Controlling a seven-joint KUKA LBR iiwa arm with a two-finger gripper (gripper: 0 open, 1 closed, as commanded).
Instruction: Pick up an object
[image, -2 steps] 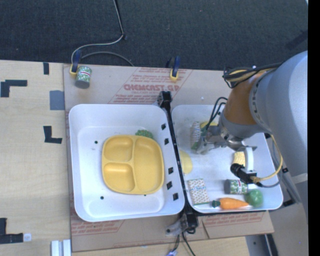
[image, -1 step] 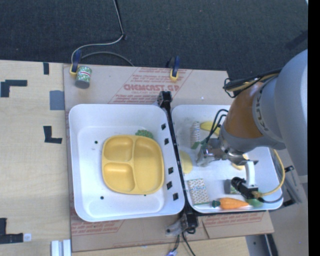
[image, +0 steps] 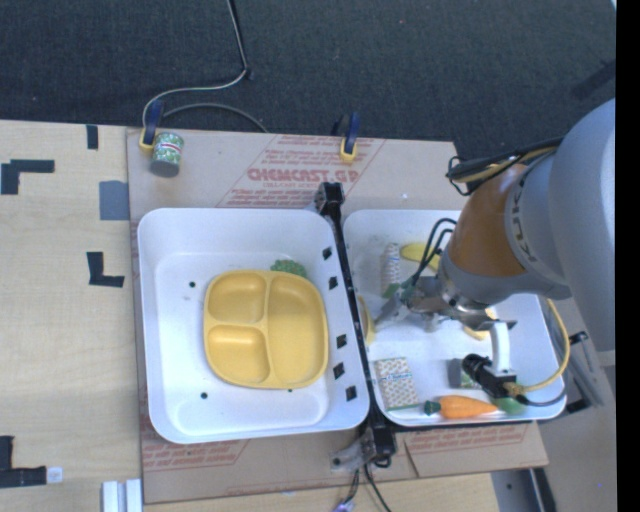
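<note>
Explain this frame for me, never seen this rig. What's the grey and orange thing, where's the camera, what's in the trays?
The grey shape with the orange band is a robot arm reaching in from the right. One camera sits above the bench and looks down at a slant. On the bench are two shallow white bins side by side. The left bin holds a yellow divided plate with something green peeking out behind it. The right bin holds small items: a toy carrot near the front edge, a patterned packet, a yellow item near the back. The arm's pincer is low over the right bin, but its tip is too cluttered to tell whether it holds anything.
</note>
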